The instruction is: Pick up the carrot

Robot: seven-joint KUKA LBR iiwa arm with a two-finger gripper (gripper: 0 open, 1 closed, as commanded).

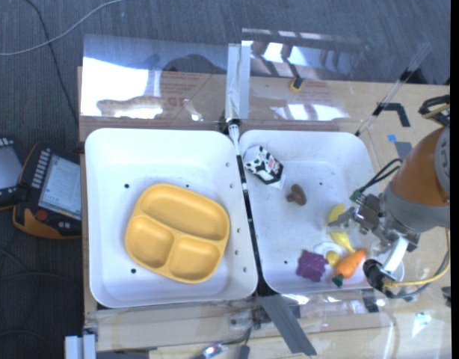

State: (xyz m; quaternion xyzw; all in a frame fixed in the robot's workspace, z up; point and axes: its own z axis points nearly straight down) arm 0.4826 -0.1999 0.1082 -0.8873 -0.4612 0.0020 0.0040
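Short, stubby carrot (350, 264), bright orange, with a green tip at its lower-left end; tilted, orange end pointing up and to the right. Down in the lower right corner of the right bin (319, 144), close to the lower wall, loose on the bin floor.

Just left of it, a small yellow piece (332, 257) and a purple block (312, 265), the yellow piece touching or nearly touching the orange body. Above these, at right-centre of the same bin, a yellow toy (339, 215) and directly below it a second yellow toy (340, 239). Further up and left, a small brown lump (295, 194). Near the upper left corner, a black-and-white cow figure (263, 164).

In the left bin (110, 148), a yellow divided tray (177, 230) with three compartments, set at a slant near the middle.

Gripper (362, 217) at the right side of the right bin, just beside the two yellow toys, above the carrot in the frame and apart from it. Wide or narrow: impossible to tell.
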